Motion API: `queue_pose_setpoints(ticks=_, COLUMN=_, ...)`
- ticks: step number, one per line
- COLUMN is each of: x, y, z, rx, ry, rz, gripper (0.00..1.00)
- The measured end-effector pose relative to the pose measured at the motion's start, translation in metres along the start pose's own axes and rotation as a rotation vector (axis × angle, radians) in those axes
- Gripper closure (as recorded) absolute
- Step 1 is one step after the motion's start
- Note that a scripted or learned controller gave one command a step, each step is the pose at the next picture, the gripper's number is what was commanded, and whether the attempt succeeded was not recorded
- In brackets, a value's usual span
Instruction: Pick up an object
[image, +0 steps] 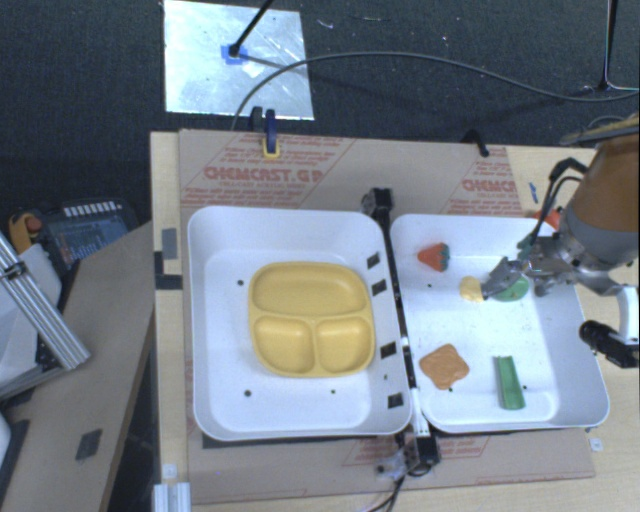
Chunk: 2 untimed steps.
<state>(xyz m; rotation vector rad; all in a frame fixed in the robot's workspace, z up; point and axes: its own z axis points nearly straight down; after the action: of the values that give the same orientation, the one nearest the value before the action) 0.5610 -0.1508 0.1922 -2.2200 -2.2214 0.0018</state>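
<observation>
The arm (605, 215) reaches in over the right-hand bin (580, 400), and its pincer (497, 284) hangs low above the bin's upper middle. Whether the pincer is spread or closed cannot be told from this angle, and nothing can be seen clamped in it.

Several small pieces lie around it, any of which could be picked up. A pale yellow piece (470, 290) sits just beside the pincer tip, on the side away from the arm, so close that contact cannot be ruled in or out. A round green piece (514, 291) lies right under the pincer, partly hidden by it. A red-orange piece with a green end (434, 257) rests a little beyond the yellow one, farther from the arm and toward the bin's far wall. Nearer the camera than the pincer, an orange flat piece (444, 366) and a green bar (509, 382) lie apart from each other on the bin floor.

The left-hand bin (215, 300), well away from the pincer across the divider, holds a yellow three-compartment tray (310, 318) lying flat in its middle.
</observation>
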Motion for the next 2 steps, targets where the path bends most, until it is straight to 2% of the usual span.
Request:
queue_pose_setpoints(ticks=1, x=0.005, y=0.008, z=0.045, rx=-0.001, ry=0.000, rz=-0.001, gripper=0.00)
queue_pose_setpoints(ticks=2, x=0.004, y=0.008, z=0.033, rx=-0.005, ry=-0.001, rz=0.000, gripper=1.00)
